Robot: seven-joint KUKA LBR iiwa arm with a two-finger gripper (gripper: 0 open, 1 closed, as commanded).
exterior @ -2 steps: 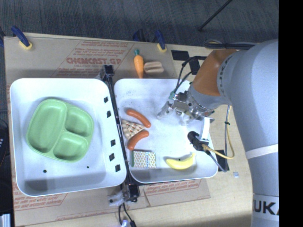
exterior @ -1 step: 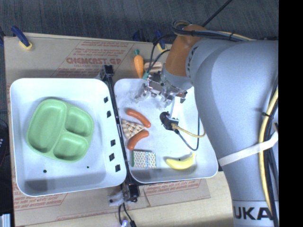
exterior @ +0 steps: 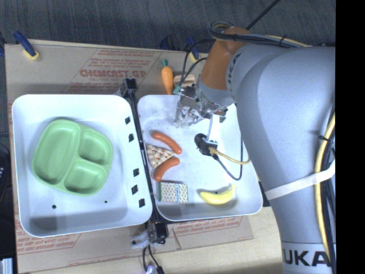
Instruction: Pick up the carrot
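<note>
tool over the right bin, carrot outside it

the metal two-finger tool (exterior: 186, 114) hangs over the back of the right shallow white bin (exterior: 245, 201); whether it is wide or narrow cannot be told. the small orange carrot with a green top (exterior: 166, 77) lies on the cardboard-covered counter (exterior: 102, 67), just behind that bin's back-left corner.
</note>
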